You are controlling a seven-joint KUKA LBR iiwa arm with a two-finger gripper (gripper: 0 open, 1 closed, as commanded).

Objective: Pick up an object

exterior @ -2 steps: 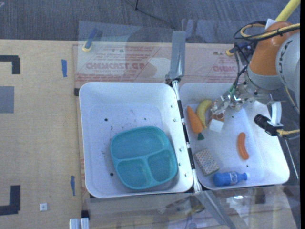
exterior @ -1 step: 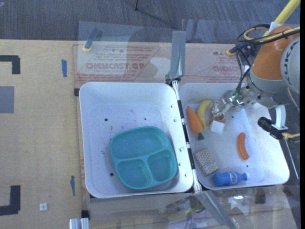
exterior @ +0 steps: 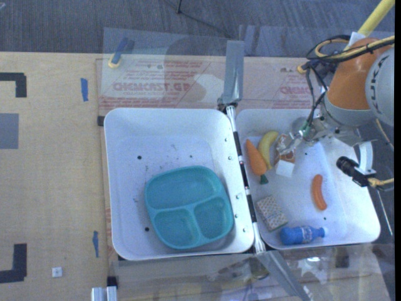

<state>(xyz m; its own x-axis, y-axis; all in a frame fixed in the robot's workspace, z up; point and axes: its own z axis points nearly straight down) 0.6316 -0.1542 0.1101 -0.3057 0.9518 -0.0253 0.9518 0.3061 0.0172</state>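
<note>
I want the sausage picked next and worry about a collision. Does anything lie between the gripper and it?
Nothing visible does. The gripper hangs over the right bin's far side near the banana; bare white floor runs from there to the sausage.

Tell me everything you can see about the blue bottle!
The blue bottle is small and looks like plastic, deep blue with a paler, whitish end pointing toward the view's right. It lies on its side, not standing, near the front wall of the right bin. It rests on the bin's white floor. Just up and to its left sits a speckled tan block, close by; whether they touch cannot be told. The gripper is far off, at the back of the bin.
</note>
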